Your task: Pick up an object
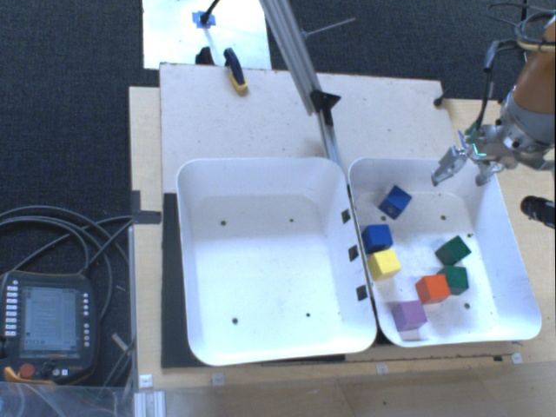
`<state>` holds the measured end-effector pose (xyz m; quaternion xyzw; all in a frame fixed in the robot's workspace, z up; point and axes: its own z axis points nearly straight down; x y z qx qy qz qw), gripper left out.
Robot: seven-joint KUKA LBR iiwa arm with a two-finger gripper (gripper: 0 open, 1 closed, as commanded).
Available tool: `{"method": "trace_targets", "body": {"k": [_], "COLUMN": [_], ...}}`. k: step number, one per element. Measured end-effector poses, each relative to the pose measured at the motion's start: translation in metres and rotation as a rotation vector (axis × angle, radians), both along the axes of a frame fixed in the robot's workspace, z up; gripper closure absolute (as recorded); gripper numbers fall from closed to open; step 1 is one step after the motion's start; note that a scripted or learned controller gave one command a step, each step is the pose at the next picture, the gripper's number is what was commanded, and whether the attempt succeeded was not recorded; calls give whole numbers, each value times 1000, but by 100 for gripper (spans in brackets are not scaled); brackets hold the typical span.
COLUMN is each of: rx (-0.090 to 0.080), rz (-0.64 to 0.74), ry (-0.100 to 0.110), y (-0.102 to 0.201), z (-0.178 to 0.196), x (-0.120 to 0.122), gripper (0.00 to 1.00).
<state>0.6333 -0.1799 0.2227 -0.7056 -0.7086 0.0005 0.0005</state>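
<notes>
Nearest you, the purple cube [409,315], orange cube [432,287] and yellow cube [384,264] lie in the right bin [512,272]. Farther back, one blue cube [395,202] stands alone. Behind it the pincer [464,169] hovers released, grasping nothing. Lower it straight onto that lone cube.

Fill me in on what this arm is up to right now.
The arm's gripper hangs over the far rim of the right bin, with its fingers apart and nothing between them. Seven blocks lie in that bin: two blue blocks, a yellow block, two green blocks, an orange block and a purple block. None has been picked up yet. The left bin sits alongside.
</notes>
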Motion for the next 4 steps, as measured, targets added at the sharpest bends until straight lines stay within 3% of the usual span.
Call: {"method": "trace_targets", "body": {"k": [1,3,4], "rx": [-1,-1,0], "rz": [1,1,3], "ry": [-4,-5,-14], "y": [0,0,1], "z": [3,-98,-108], "x": [1,10,16], "gripper": [0,0,0]}}
